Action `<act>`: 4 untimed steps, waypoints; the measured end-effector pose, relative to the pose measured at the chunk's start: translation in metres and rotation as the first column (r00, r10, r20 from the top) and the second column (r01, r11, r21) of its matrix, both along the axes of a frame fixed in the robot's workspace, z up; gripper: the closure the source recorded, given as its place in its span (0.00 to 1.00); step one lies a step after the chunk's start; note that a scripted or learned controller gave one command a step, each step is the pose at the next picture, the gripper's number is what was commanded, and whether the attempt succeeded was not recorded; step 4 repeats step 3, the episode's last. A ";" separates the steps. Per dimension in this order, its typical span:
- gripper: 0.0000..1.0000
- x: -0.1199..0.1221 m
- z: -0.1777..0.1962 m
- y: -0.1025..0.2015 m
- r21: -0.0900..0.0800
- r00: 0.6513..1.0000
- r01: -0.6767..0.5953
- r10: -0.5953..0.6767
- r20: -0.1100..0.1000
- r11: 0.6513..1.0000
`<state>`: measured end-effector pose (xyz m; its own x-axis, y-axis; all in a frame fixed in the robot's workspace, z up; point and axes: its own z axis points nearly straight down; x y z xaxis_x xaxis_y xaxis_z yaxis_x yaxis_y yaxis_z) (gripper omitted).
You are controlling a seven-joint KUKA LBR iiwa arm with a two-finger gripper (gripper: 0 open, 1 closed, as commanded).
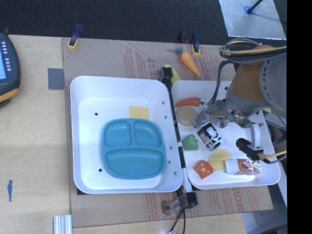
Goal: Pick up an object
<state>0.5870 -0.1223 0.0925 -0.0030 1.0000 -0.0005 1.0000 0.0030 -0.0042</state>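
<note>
Hovering low in the right bin, the gripper seems spread, fingers over bare glossy plastic

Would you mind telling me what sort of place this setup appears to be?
Probably a robotics lab bench: a grey arm reaches over two white bins of toy food, on a board held by clamps, with a handheld controller alongside.

Bright, even light, soft shadows (slightly blurry)
</note>
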 end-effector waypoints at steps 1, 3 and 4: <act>0.00 -0.026 -0.001 0.009 0.001 1.000 0.001 -0.001 -0.002 1.000; 1.00 -0.030 0.105 0.083 0.004 1.000 -0.008 0.008 0.009 1.000; 1.00 -0.030 0.105 0.083 0.004 1.000 -0.008 0.008 0.009 1.000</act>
